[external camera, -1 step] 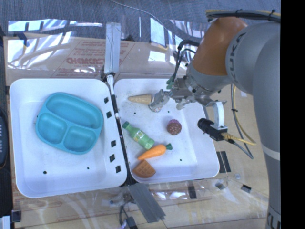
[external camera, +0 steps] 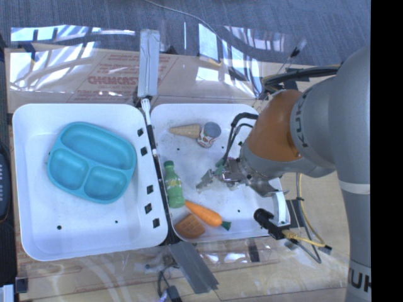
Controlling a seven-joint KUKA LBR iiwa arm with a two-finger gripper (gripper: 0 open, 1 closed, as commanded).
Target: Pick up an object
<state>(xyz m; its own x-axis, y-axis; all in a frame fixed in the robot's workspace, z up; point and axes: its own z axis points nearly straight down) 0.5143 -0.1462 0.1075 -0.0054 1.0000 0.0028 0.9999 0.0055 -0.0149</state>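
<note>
A wooden bench (external camera: 94, 74) holds two flat white bins side by side, and the right bin (external camera: 182, 115) has toy food lying in it: an orange carrot (external camera: 204, 214) near the front wall, a brown bread-like piece (external camera: 189, 226) just beside the carrot, a green bottle (external camera: 174, 184) along the left wall, and an ice cream cone (external camera: 186, 130) next to a small grey-topped cup (external camera: 208, 134) at the back. The gripper (external camera: 211, 178) hangs low over the middle of this bin with its two fingers spread apart and nothing between them, close to the carrot and bottle but not touching. The left bin (external camera: 31, 219) holds a blue plate with three parts (external camera: 92, 162).
</note>
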